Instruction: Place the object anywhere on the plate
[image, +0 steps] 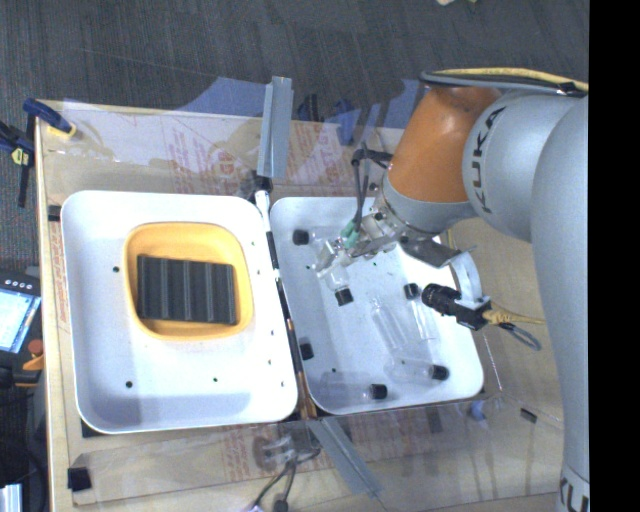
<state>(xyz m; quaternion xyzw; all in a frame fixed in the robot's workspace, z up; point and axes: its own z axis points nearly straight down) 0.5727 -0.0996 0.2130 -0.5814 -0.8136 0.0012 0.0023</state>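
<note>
plate (190, 285) in left bin (90, 330)

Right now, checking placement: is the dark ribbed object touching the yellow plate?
Touching. The camera view shows the dark ribbed object lying flat on the yellow plate.

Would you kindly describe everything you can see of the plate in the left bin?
The plate is a rounded-square dish with a yellow-orange rim, looking like plastic. Its middle holds a dark grey rectangular area split by lengthwise ridges into several strips. It lies flat, resting on the floor of the left bin, a little toward the far side and clear of the bin's walls. Nothing else touches it, and the gripper is over the right bin.
</note>
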